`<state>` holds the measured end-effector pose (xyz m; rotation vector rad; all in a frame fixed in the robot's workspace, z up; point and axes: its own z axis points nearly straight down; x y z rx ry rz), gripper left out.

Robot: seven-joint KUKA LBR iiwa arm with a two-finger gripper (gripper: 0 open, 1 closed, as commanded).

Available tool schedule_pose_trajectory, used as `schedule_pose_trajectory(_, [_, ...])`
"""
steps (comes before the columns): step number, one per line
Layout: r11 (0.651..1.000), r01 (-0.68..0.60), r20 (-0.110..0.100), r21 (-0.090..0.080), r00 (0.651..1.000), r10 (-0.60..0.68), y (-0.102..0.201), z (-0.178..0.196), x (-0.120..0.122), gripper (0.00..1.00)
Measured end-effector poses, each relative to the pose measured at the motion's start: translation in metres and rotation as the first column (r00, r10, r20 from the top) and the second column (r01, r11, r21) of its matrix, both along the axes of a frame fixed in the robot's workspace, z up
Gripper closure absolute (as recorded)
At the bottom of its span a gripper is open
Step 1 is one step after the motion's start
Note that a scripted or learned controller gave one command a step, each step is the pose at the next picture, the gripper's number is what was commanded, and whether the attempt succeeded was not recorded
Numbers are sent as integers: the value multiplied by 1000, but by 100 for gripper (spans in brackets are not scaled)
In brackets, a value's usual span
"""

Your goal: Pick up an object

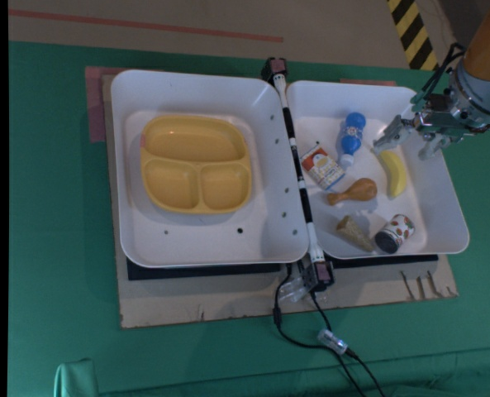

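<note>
The right bin [443, 213] holds a yellow banana [394, 174], a blue and white bottle [351, 135], a small red and white carton [322, 166], a brown drumstick [354, 192], a tan wedge [354, 232] and a small can [394, 232]. My gripper [408, 144] hangs over the bin's upper right part, just above the banana's top end and to the right of the bottle. It is open, with its fingers [384, 140] spread wide and nothing between them.
The left bin [145, 242] bears a yellow divided plate [197, 163]. A black and white divider [297, 172] runs between the bins. Cables [311, 325] trail off the cardboard at the front. Green cloth surrounds the bench.
</note>
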<state>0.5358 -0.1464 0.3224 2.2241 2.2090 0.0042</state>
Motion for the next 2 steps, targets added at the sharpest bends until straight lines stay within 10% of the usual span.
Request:
schedule_pose_trajectory(1, [1000,0,7,-5,1000,0,-28,-124,12,0])
schedule_pose_trajectory(2, [1000,6,18,-9,1000,-6,-30,-109,14,100])
